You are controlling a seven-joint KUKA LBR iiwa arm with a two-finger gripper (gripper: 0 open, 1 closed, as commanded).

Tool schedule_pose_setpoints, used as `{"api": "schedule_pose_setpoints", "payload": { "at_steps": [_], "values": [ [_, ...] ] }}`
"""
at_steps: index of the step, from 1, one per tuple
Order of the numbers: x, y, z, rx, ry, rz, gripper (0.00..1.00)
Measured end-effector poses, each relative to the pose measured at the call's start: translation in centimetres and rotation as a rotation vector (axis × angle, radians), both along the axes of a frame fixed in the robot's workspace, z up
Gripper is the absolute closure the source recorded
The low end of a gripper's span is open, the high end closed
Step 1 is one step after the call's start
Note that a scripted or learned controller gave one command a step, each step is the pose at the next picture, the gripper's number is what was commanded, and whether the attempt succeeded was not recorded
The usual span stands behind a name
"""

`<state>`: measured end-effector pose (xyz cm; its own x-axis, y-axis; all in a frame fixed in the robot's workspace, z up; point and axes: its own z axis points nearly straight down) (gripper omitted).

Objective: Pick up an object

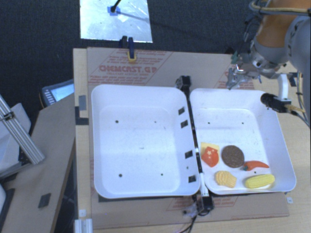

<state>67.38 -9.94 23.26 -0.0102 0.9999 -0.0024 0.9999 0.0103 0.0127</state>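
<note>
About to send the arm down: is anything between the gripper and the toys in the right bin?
Nothing visible. The gripper hangs above the right bin's far rim; bare floor separates it from the brown disc and its neighbours.

We see the arm [284,28] cut off by the top and right edges above the gripper [236,77], whose fingers are too small and blurred to read. Far to its left, a metal rail [19,135] leaves the frame.
</note>
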Motion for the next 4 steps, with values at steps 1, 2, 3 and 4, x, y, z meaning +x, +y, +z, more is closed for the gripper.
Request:
{"api": "schedule_pose_setpoints", "payload": {
  "at_steps": [1, 2, 3, 4],
  "values": [
    [-1.9, -7.3, 2.0, -0.001, 0.008, -0.014, 1.00],
    [-1.3, -11.0, 2.9, -0.001, 0.007, -0.011, 1.00],
    [-0.4, -10.7, 3.8, 0.000, 0.007, -0.005, 1.00],
    [-0.5, -10.7, 3.3, 0.000, 0.009, -0.005, 1.00]
  ]
}}
